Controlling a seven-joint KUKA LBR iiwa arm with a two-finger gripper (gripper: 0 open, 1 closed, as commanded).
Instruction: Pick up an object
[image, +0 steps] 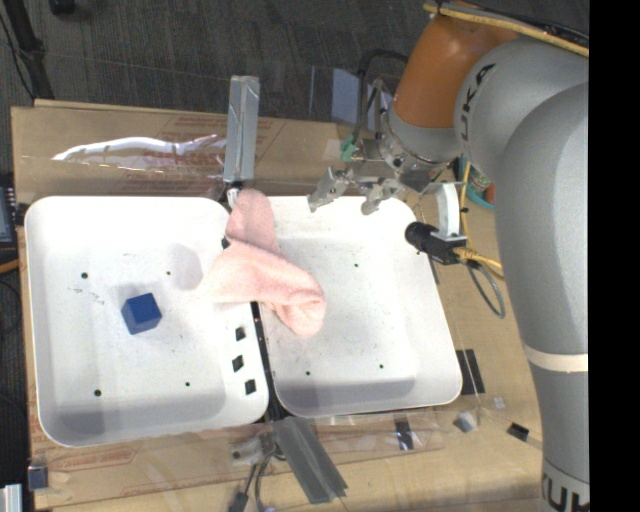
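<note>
Across the bins' shared rim, pink cloth (262, 265), well apart from spread, unladen jaws at the right bin's (385, 372) far edge.

Crumpled pink cloth (262, 262), draped limp across the divide between both bins. Small blue cube (141, 312), flat in left bin.

light: bright, even | shallow white plastic bins (60, 240) near blown out | shadows: soft | focus: slightly soft, grainy

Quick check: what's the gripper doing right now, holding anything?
Gripper: jaws open, holding nothing, above the far edge of the right bin.
</note>
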